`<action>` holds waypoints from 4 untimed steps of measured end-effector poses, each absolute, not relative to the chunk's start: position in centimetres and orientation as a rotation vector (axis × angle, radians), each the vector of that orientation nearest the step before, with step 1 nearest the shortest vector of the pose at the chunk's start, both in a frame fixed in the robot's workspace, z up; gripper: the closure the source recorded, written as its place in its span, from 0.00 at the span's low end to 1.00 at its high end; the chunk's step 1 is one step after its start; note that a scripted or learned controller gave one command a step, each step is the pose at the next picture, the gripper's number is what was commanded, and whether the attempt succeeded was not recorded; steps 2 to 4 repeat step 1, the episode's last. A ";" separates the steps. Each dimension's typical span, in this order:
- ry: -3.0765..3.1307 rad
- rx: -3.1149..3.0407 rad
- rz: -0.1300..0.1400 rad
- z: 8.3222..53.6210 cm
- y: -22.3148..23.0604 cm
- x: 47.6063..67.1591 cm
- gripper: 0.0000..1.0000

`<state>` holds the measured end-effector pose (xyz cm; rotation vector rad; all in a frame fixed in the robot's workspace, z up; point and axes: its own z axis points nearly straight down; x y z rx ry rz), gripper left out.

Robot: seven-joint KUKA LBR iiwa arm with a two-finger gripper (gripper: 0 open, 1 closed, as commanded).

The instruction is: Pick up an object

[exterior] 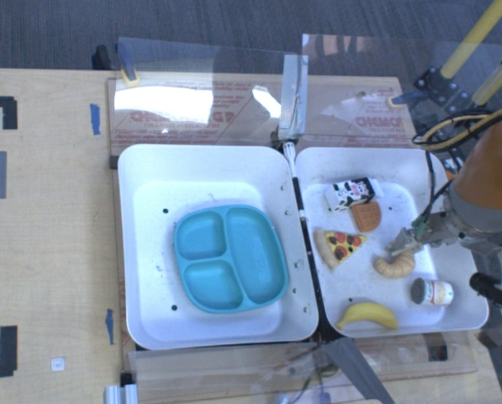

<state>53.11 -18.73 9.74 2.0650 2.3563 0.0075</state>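
The right bin (452, 318) holds several toy foods: a black-and-white carton (351, 194), a brown cookie (367, 217), a pizza slice (340, 246), a tan croissant (393, 266), a small can (431, 292) lying on its side and a yellow banana (368, 316). My gripper (406, 241) reaches in from the right and sits low at the croissant's upper right edge, touching or nearly touching it. Nothing is visibly lifted off the bin floor.
In the left bin (141, 192) lies a blue three-compartment plate (229, 257). A raised divider (301, 225) runs between the two bins. Clear plastic panels (200, 82) stand behind them. Cables and a yellow pole (478, 32) are at the upper right.
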 end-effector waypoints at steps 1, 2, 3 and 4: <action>2.207 2.224 0.010 20.6 -15.6 57.4 1.00; 2.207 2.224 0.010 20.6 -15.6 57.4 1.00; 2.207 2.224 0.010 20.6 -15.6 57.4 1.00; 2.207 2.224 0.010 20.6 -15.6 57.4 1.00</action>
